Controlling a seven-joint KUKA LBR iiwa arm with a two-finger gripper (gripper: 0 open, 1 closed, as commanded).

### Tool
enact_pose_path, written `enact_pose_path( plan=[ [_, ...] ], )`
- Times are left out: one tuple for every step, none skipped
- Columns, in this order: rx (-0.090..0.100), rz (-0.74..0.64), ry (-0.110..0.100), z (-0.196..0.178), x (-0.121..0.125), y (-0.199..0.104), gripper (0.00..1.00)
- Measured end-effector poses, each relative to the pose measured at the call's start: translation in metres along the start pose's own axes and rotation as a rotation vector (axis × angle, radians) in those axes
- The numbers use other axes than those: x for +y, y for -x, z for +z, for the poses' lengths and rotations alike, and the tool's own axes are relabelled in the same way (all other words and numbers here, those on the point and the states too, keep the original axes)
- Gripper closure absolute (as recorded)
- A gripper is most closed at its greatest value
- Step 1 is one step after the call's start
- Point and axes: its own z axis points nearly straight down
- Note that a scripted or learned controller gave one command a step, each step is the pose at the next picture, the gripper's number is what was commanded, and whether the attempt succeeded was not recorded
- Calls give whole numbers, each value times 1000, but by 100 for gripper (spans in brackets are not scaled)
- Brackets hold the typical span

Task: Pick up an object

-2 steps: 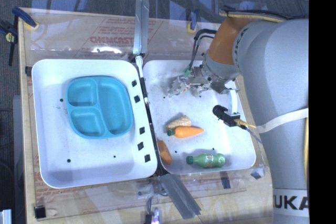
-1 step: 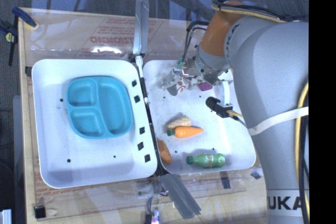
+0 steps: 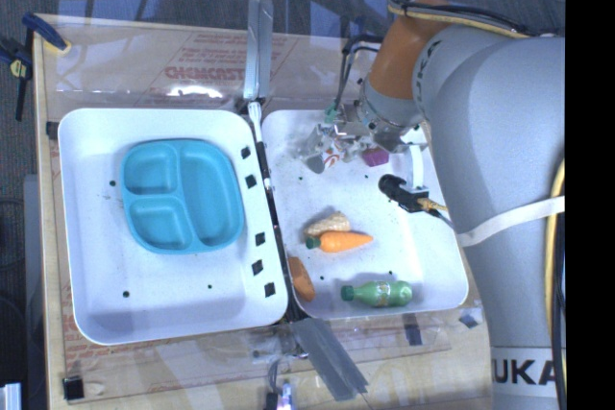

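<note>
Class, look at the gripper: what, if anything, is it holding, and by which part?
It cannot be told: the gripper sits low among small objects in the right bin.

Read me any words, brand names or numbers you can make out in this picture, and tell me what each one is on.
"UKA", the visible part of a brand name, in dark letters on the arm's grey base.
Red print on the clear sheet behind the bins: mirrored and too blurred to read.
Label on the green bottle: too small to read.
</note>
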Motion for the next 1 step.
enact_pose_path(
  plan=[
    [-1, -75, 3, -110, -2, -21, 100]
  ],
)
